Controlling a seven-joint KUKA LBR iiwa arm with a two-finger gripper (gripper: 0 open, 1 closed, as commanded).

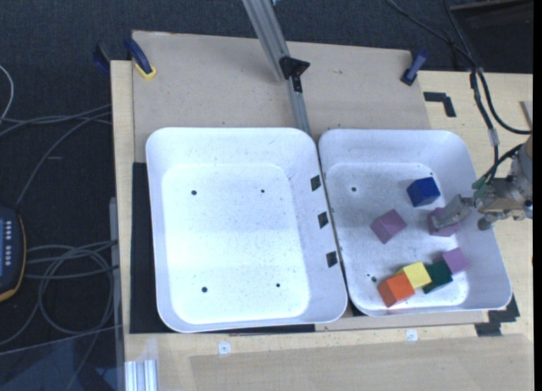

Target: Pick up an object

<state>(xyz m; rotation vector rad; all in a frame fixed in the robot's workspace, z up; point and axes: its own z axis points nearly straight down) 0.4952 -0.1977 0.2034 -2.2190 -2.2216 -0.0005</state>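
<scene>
Nearest the camera, along the front wall of the right bin (pixel 474 156), a row of blocks sits packed together: an orange block (pixel 395 289), a yellow block (pixel 416 276) touching it, a dark green block (pixel 438 274) just behind that, and a pale violet block (pixel 455 259) at the end of the line. A little farther in, a purple block (pixel 389 225) stands alone on the bin floor, well apart from the row. Level with it, toward the right wall, the gripper (pixel 449 216) reaches in low over the bin, and a mauve-grey block (pixel 440 223) lies right at its tip — whether that block is actually between the fingers or merely beside them I cannot tell, since the view is too coarse there, nor can I tell how wide the pincer stands. Beyond it sits a blue block (pixel 423 190), near the gripper but not touching it. The left bin (pixel 169 148) lies alongside, and past both bins a metal pole (pixel 271 30) slants across the bench. By my reading, the step in hand is the grasp itself — the arm is down at the mauve-grey block, and nothing is yet lifted clear. The next move calls for a firm close squarely on that block, then a straight lift, keeping off the blue block close behind.
</scene>
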